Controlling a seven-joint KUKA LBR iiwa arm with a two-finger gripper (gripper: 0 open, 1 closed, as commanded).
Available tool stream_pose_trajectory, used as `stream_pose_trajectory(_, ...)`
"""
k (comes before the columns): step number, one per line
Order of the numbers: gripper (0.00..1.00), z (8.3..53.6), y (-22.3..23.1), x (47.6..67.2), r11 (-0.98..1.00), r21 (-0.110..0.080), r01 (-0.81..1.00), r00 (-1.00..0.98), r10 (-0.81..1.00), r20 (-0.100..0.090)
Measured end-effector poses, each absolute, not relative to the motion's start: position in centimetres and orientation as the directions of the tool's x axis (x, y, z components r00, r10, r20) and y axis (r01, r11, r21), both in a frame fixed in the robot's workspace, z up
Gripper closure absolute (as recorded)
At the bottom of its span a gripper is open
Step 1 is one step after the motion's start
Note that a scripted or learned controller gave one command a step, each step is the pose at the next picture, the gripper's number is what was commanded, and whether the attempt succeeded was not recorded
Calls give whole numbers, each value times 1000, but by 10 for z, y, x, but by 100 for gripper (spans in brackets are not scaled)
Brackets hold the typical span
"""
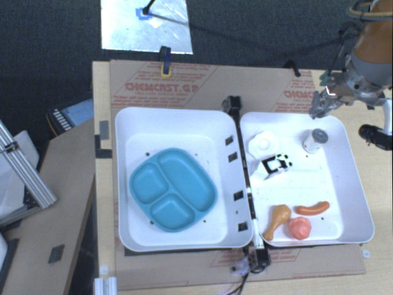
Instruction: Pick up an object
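Drumstick [277, 220] low in right bin [353, 165]; jaws (state unclear) [320, 107] above far rim, approach step, must descend onto cup [314, 140].

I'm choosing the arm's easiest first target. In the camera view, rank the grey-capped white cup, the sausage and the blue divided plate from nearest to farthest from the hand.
The hand is above the right bin's far right corner.
1. Grey-capped white cup, far right part of the right bin, just below the hand.
2. Sausage, near right part of the same bin.
3. Blue divided plate, in the left bin.
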State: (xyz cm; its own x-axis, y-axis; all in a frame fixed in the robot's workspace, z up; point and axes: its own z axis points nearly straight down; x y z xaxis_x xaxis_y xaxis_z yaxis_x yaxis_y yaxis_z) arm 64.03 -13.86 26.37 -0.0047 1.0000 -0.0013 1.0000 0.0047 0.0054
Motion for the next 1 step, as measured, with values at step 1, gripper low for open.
stream_pose_trajectory(1, 100, 267, -85, 643, 7, 3, 1000, -7, 1000, 0)
